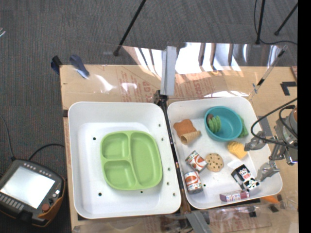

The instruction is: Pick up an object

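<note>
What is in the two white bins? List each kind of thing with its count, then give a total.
Green three-compartment plastic plate: 1
Teal bowl holding a green item: 1
Small red-and-white cans: 2
Brown waffle cone: 1
Round chocolate-chip cookie: 1
Yellow wedge: 1
Black-and-white carton: 1
Purple tube: 1
Total: 9, plus the green item

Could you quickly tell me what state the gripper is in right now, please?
Gripper: open, holding nothing, at the right bin's right edge.
</note>
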### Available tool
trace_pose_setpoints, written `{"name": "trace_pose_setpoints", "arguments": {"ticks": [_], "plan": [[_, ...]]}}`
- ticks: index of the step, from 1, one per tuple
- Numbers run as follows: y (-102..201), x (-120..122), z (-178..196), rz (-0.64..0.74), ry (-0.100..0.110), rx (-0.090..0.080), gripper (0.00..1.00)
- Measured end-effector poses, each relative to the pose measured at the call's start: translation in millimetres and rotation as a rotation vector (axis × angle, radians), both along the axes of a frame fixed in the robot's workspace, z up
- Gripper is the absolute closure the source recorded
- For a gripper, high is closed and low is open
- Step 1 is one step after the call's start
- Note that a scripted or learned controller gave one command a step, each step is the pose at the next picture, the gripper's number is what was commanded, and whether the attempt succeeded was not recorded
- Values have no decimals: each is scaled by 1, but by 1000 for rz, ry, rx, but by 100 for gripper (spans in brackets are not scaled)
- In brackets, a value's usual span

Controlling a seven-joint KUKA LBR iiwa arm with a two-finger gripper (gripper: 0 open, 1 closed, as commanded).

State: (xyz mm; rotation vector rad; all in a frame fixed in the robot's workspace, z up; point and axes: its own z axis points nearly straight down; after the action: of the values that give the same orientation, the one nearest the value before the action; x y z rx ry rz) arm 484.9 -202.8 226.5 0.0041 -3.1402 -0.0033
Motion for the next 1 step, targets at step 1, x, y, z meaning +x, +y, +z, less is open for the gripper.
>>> {"name": "trace_pose_setpoints", "arguments": {"ticks": [1], "plan": [[-8, 51, -99, -76, -38, -10, 0]]}}
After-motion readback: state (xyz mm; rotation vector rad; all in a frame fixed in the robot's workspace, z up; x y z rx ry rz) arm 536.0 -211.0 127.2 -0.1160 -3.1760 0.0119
